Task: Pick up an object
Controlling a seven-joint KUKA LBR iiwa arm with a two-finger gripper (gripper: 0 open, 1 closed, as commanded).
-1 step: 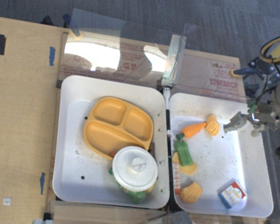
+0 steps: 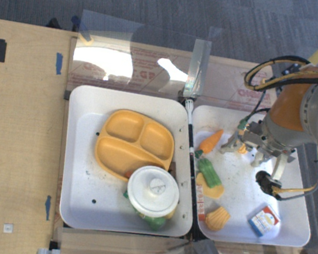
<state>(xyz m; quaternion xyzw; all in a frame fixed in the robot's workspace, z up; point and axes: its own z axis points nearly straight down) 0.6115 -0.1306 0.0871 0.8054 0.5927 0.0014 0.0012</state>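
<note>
The right bin [image 2: 294,232] holds several small items. An orange carrot [image 2: 211,141] lies near its left wall, with a green piece [image 2: 208,172] and a yellow piece [image 2: 215,191] below it. An orange-yellow lump [image 2: 217,218] lies at the front. A blue, white and red carton [image 2: 263,221] sits at the front right. My gripper [image 2: 243,147] hangs low over the back middle of this bin, just right of the carrot and apart from it. A small yellowish bit shows at its tip, too small to identify.
The left bin [image 2: 71,199] holds an orange divided plate [image 2: 127,139] with a white lidded cup [image 2: 153,190] resting on its front edge. A divider wall [image 2: 190,175] separates the bins. Cables loop off the wrist [image 2: 274,69]. A clear sheet [image 2: 133,60] stands behind the bins.
</note>
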